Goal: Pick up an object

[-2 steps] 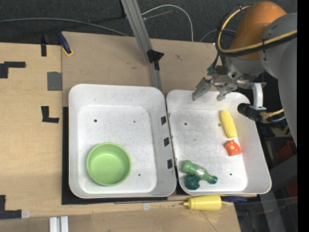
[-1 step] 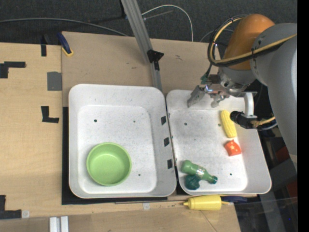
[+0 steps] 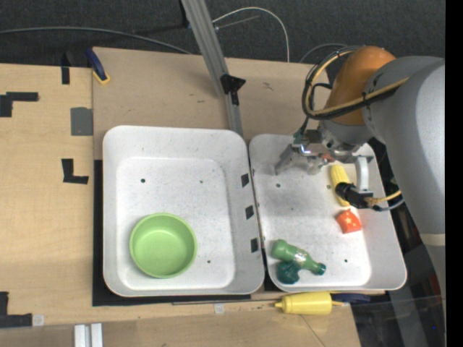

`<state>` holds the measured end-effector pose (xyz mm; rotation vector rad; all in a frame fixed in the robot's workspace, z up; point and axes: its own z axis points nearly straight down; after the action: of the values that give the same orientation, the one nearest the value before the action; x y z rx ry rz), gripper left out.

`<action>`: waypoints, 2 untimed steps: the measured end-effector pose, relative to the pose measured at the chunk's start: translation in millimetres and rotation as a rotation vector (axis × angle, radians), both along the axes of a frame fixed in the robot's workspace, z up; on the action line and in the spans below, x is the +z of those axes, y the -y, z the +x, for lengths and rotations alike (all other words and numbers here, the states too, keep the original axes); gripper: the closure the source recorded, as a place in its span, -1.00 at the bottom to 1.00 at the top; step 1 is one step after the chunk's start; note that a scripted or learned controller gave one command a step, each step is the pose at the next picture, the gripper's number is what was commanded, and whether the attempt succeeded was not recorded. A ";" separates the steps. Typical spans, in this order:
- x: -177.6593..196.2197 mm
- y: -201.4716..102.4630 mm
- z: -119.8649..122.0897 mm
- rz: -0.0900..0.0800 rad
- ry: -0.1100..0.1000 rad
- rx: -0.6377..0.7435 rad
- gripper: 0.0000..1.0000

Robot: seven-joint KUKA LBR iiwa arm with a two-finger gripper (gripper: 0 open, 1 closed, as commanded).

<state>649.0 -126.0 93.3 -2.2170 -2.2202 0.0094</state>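
Gripper [image 3: 302,154]: low over right bin's [image 3: 304,194] far edge, fingers spread, holding nothing.
Candidates: green bottle [image 3: 296,256] at near edge; yellow corn [image 3: 338,174] and orange piece [image 3: 349,222] along right edge.
Left bin [image 3: 123,150]: green bowl [image 3: 163,245], near-left corner.

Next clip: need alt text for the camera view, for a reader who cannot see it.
A grey arm with an orange band reaches from the right, its end effector low over the right bin, which holds a green bottle, an orange block and a yellow piece. The left bin holds a green bowl; a yellow bottle lies on the bench.
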 end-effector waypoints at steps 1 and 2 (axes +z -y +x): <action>14.0 -1.2 1.8 0.001 0.005 0.002 1.00; 64.4 -10.5 8.4 0.001 0.011 0.001 1.00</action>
<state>657.4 -115.4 157.7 -2.2208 -2.2263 -0.0042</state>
